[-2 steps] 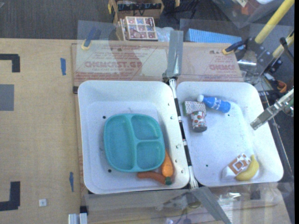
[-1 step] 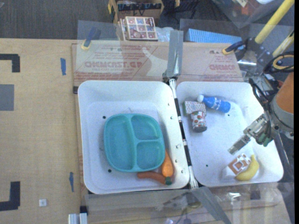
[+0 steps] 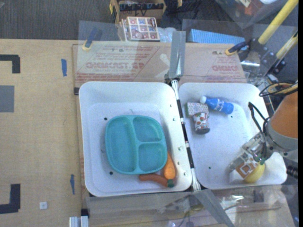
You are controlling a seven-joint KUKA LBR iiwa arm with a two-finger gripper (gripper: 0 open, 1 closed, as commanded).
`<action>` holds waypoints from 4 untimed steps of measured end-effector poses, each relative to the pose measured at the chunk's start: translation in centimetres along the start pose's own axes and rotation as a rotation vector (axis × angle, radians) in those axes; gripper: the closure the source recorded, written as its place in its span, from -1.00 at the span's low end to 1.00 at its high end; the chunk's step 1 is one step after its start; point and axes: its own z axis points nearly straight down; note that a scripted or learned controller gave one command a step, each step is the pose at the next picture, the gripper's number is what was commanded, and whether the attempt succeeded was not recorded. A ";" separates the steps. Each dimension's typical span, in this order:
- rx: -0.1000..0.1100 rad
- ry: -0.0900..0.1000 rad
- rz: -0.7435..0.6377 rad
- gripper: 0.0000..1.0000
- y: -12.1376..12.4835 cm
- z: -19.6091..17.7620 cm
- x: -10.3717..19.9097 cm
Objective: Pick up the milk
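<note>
1. Near corner of the right bin: the claw sits low, directly over a small white carton with an orange label. I take this carton to be the milk. It leans against a banana, and the two touch.
2. Claw state: I cannot tell whether it is wide or narrow, because the wrist hides it from above. I do not count the carton as held.
3. Step in hand, as I judge it: descent and closure on the carton, not yet the lift.
4. Next move calls for a grip on the carton alone, clear of the banana, then a straight lift.
5. Farther back in the same bin: a small can and a blue bottle, well apart from the claw
</note>
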 end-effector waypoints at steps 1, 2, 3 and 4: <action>-0.003 -0.002 0.002 1.00 0.0 -1.1 -0.1; 0.003 0.008 -0.067 1.00 4.2 -10.2 4.8; 0.003 0.008 -0.067 -1.00 4.1 -10.2 4.8; -0.002 0.002 -0.224 -1.00 0.1 0.0 -1.3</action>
